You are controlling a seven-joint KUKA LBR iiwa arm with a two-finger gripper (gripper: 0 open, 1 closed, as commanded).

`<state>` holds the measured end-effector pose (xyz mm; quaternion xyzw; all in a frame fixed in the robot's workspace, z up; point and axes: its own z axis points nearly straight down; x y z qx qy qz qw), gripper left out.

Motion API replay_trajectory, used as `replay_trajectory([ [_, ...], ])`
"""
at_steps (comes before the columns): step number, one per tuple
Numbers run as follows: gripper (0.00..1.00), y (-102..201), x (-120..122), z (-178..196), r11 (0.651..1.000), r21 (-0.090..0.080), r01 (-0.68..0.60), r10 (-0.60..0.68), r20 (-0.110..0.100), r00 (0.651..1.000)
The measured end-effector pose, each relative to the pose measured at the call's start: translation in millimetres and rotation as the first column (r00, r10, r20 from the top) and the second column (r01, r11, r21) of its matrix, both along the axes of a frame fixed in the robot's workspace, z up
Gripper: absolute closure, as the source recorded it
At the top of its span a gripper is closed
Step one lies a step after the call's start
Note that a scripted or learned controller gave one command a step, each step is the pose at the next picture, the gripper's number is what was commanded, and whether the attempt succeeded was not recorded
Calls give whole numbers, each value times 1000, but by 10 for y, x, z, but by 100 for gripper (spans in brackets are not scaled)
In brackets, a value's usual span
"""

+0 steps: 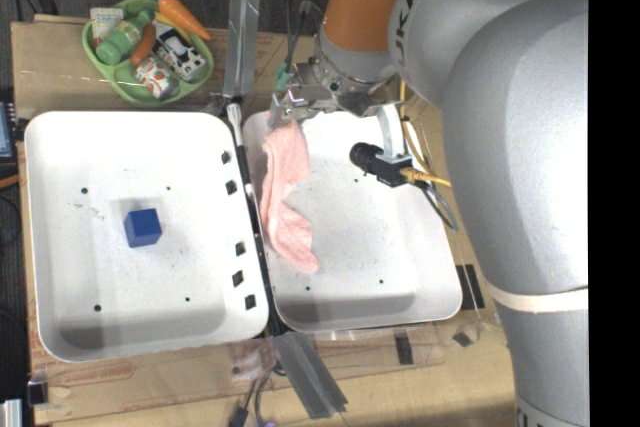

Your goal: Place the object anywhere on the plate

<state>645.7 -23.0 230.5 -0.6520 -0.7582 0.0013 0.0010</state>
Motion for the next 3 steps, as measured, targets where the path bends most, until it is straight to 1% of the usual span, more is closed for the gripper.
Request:
replay_trajectory([
  [1, 100, 507, 37, -97, 918, 2, -396, 396, -1, 918],
  [2, 100, 956, 26, -142, 690, 3, -724, 724, 0, 690],
  [3, 100, 1406, 56, -166, 351, -2, -936, 936, 3, 351],
])
